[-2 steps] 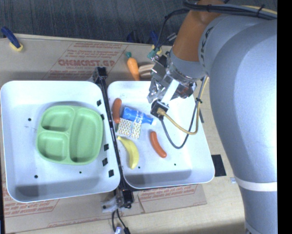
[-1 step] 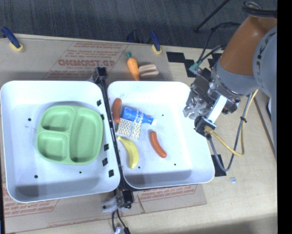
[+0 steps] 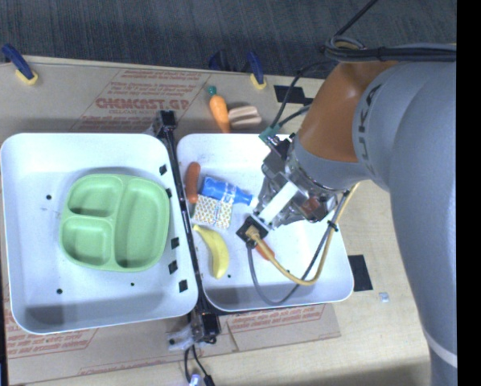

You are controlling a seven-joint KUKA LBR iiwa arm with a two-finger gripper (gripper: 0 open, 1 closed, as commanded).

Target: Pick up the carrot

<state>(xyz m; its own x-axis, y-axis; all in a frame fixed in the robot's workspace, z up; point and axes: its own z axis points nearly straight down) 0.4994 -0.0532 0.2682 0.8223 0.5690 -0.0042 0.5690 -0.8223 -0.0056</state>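
The carrot (image 3: 218,112) is orange with a small green top. It lies on the cardboard just beyond the far rim of the right bin (image 3: 337,284), outside both bins. My gripper (image 3: 299,206) hangs over the middle-right of the right bin, well to the front and right of the carrot. The wrist hides most of the gripper. Nothing shows in its grasp.
A tan block (image 3: 244,117) lies right beside the carrot. The right bin's left half holds a sausage (image 3: 192,180), a blue packet (image 3: 225,190), a checkered cracker pack (image 3: 211,210) and a banana (image 3: 215,251). A green divided plate (image 3: 116,220) sits in the left bin (image 3: 23,240).
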